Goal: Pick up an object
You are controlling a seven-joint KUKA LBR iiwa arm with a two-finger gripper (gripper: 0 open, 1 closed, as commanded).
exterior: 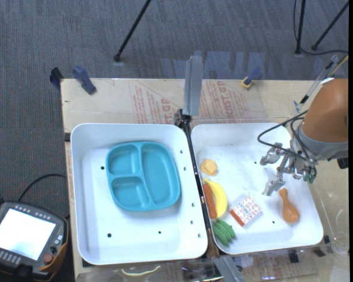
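Landmark: the divider point(191, 151) between the two bins; all places are given from it.
Left bin point(88, 216): touching the divider on its left side.
Plate point(144, 175): blue, three compartments, lying flat in the left bin, near the divider, nothing in its compartments.
Right bin point(241, 137): touching the divider on its right side.
Orange piece point(209, 167): small, rounded, just right of the divider, in the bin's upper half.
Banana point(217, 197): yellow, just right of the divider, below the orange piece, lying lengthwise along a thin orange-red item point(209, 200) that sits between it and the divider.
Green item point(224, 231): ridged, below the banana's lower end, close to the bin's front wall.
Packet point(246, 210): red and white pattern, flat, right of the banana, apart from it.
Gripper point(280, 172): well right of the divider, above the bin floor, right and up from the packet. Fingers appear spread, with a visible gap; nothing seen between them. One lower finger point(273, 187) ends just beside the drumstick's narrow end; contact cannot be told.
Drumstick point(289, 207): orange-brown, farthest from the divider, below the gripper, lying on the bin floor, narrow end upward.
Arm point(329, 113): orange band, right of the gripper, at the bin's far-right side.
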